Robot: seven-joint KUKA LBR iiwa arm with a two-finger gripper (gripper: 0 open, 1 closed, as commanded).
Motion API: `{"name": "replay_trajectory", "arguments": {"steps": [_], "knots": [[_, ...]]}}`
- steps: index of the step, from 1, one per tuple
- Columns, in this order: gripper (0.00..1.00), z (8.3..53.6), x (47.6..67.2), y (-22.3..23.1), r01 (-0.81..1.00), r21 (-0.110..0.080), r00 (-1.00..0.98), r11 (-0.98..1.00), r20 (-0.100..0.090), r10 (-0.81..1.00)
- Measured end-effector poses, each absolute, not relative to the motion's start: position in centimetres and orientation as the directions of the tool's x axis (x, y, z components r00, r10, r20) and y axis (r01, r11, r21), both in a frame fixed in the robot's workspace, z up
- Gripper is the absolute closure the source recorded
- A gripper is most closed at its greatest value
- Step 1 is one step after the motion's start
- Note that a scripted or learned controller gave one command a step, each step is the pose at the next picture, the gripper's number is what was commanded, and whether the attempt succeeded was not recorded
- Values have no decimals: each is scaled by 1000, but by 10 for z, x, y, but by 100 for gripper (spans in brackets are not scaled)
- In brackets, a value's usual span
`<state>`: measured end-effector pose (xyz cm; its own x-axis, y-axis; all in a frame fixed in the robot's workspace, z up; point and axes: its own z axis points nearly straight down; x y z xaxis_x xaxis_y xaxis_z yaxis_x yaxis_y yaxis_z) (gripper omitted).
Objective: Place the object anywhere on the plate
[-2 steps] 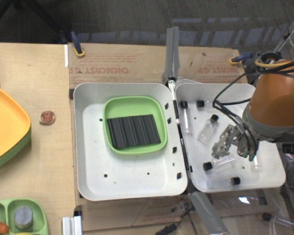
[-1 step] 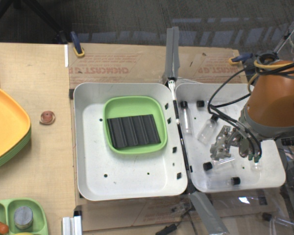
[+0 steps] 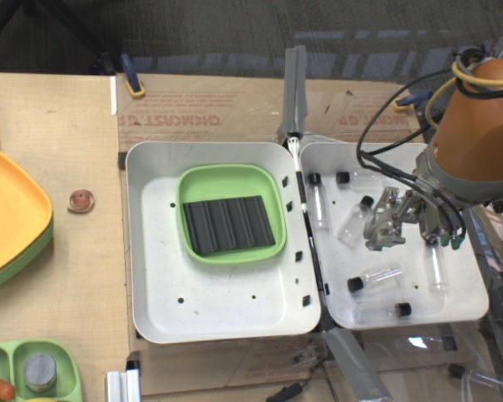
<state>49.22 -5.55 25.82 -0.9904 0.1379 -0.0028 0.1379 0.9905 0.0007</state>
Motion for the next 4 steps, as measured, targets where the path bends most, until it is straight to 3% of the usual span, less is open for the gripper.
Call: {"name": "replay_trajectory", "arguments": {"steps": [1, 2, 3, 4], "knots": [[100, 159, 486, -95, 124, 0, -992, 992, 0, 124], [100, 239, 479, -70, 69, 1, -998, 998, -4, 69], [100, 191, 478, -76, -8, 1, -1000, 1000, 0, -8], [100, 191, 481, -70, -136, 1, -991, 991, -1, -136]]}}
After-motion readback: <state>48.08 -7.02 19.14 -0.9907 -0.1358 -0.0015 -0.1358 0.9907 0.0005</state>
